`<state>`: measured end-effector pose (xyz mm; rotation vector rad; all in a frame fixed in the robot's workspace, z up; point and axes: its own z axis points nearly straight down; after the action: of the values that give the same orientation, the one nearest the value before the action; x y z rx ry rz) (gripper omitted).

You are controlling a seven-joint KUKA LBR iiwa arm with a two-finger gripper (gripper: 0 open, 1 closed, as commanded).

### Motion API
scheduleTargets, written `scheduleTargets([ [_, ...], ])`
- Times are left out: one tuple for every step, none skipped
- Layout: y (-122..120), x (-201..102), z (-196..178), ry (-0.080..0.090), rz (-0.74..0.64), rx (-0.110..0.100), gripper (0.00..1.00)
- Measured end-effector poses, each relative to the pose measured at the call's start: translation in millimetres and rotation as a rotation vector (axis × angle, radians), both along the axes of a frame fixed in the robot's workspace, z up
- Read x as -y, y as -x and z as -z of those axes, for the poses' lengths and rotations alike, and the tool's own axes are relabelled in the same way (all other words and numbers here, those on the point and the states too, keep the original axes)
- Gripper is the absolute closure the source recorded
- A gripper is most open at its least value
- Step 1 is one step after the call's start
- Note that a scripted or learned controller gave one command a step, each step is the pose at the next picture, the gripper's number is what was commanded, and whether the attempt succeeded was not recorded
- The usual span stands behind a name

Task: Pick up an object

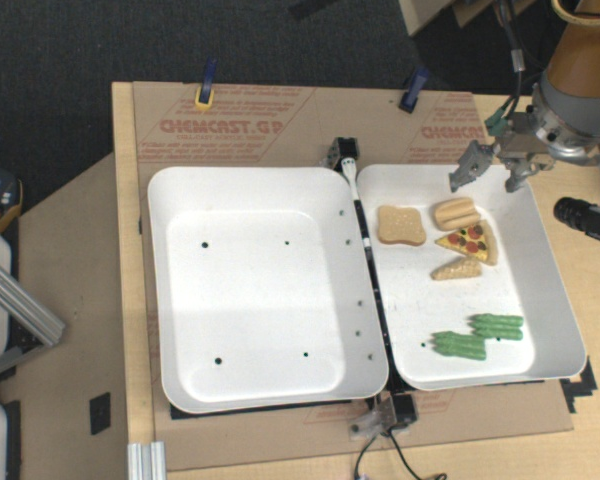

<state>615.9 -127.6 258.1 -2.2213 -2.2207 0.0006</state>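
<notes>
- Hand (492, 173) is hovering over the far edge of the right bin (540, 268), its two fingers (467, 170) spreading wide with nothing between them; it is sitting just beyond the hot-dog bun, not touching any item.
- Going left to right: the left bin (250, 288) is lying bare of objects, and all the candidates are resting in the right one.
- Bread slice (402, 226) is lying flat near the divider, roughly square, so no clear long axis; it looks like light toy food, thin and low, so gripping it across two opposite edges seems the only way in.
- Hot-dog bun (454, 212) is sitting just beside the bread, its long axis running left to right with a slight upward tilt at the right end; it looks rounded, light and stiff, and closing across its short width at mid-length is probably the easiest grasp, as it is also the nearest item.
- Pizza slice (469, 241) is touching or nearly touching the bun's near side, its tip seeming to point left; flat, likely slippery plastic, hard to pinch.
- Pale wedge (457, 269) is lying just below the pizza, long axis left to right, narrowing toward the left.
- Two green bean pods (478, 336) are lying near the bin's front edge, well apart from the hand, both running left to right; slender and light, they are likely to roll unless taken across the middle.
</notes>
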Motion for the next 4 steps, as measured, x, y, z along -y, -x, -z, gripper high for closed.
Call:
scheduleTargets([
  [69.3, -34.0, -105.6, 0.000, -0.004, 0.011, 0.00],
  [129.8, -44.7, -248.6, 0.002, -0.003, 0.020, 0.00],
  [136.3, -131.3, -279.7, -0.002, -0.011, 0.009, 0.00],
  [136.5, -134.8, -251.9, 0.001, -0.002, -0.003, 0.00],
])
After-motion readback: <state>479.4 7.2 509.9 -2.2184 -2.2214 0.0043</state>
